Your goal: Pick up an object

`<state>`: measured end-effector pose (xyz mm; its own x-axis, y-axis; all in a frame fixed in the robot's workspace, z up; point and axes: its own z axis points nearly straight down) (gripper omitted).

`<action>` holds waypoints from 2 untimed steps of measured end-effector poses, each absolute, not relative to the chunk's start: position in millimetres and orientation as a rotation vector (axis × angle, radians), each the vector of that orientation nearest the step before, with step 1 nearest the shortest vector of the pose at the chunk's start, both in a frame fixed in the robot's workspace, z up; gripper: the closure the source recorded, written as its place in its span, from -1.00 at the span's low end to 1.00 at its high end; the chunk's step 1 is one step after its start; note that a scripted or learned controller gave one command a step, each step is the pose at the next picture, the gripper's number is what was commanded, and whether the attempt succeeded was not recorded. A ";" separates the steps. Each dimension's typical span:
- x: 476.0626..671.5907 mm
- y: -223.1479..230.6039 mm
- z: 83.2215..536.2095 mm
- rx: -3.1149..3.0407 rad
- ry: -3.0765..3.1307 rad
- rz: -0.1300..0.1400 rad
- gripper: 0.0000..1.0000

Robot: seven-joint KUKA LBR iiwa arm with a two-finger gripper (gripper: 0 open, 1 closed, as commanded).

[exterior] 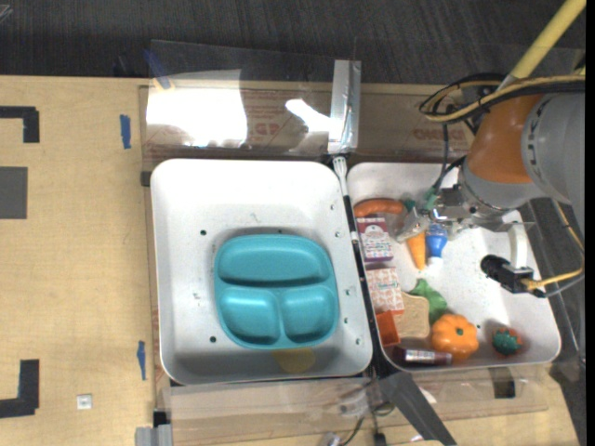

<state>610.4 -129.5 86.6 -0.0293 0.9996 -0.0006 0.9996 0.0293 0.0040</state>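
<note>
The pincer hung low over the top of the right bin, above a small carrot and a little blue-and-white piece just beside it. Whether it was released or clenched could not be told from this slanted view; the tips were lost among metal and wires.

The left bin held a teal tray. The right bin carried the pickable clutter: a sausage-like piece at the top left, a printed box below it, a green leaf, a toast slice, a small pumpkin, and a teal-and-red bit near the lower corner.

The carrot looked the likeliest target, lying almost under the pincer. It appeared to be a toy: probably light, stiff and smooth, so it might slip or roll if pinched near its tapered tip. The thicker upper half, taken across its width, seemed the safer hold. The blue-and-white piece lay so close that a finger could well land on it instead.
</note>
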 end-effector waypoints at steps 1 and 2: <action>611.9 -129.4 98.1 2.184 2.247 0.009 1.00; 623.3 -104.1 86.7 2.278 2.161 -0.001 1.00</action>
